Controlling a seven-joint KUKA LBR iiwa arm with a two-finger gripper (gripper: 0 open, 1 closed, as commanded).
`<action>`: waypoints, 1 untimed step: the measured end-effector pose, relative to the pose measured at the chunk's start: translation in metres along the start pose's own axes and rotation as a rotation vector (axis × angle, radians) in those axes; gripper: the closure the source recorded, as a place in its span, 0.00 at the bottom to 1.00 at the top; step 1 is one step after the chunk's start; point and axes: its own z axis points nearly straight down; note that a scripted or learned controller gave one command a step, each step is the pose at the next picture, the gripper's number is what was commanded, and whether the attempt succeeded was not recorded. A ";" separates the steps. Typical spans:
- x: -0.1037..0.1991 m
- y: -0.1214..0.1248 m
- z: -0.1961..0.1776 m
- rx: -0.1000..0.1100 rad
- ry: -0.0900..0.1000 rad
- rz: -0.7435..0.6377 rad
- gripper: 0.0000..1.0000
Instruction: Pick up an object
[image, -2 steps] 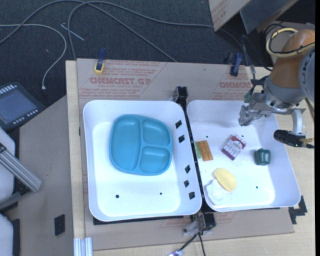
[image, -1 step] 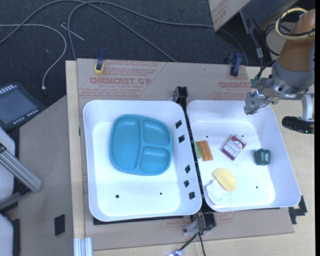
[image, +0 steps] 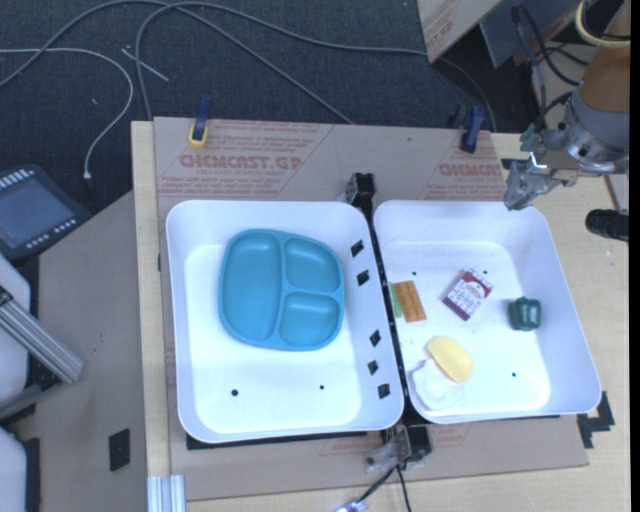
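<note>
The right bin holds a small red and white packet, a dark green round object, an orange-brown flat bar, a yellow oval object and a white piece under it. My gripper hangs above the far right corner of this bin, well clear of all the objects, with nothing seen between its fingers.
The left bin holds a blue divided plate. Black clips run along the divider between the bins. Blue clamps hold the cardboard base at the back. Cables lie on the dark floor behind.
</note>
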 end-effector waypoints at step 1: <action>0.056 -0.015 0.015 0.011 0.005 -0.004 1.00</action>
